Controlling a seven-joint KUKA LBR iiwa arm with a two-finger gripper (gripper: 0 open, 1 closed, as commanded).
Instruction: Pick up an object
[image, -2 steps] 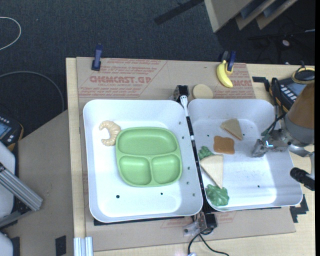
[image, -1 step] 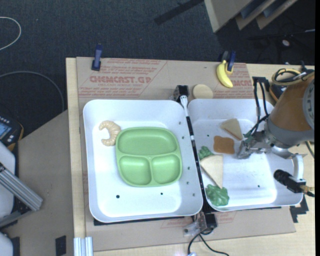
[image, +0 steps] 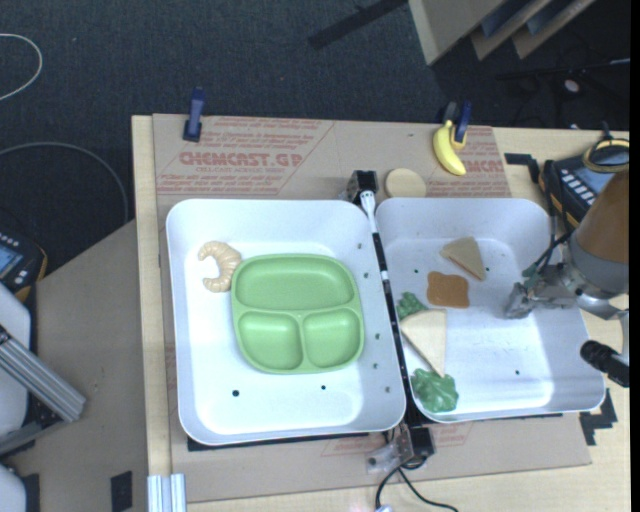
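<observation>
Hand (image: 522, 300) low over the right bin (image: 500, 385), grip state indeterminate, nothing visibly held. Brown toast (image: 448, 290) lies just beyond it, bin-centre, the likeliest target; tan wedge (image: 465, 257) near.

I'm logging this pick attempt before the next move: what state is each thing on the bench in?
Green tray: in the left bin, its compartments hold nothing.
Croissant: lying beside the tray.
Brown cookie: flat in the right bin.
Tan wedge: flat, near the cookie.
Banana: on the bench outside the bins.
Hand: low in the right bin.
</observation>
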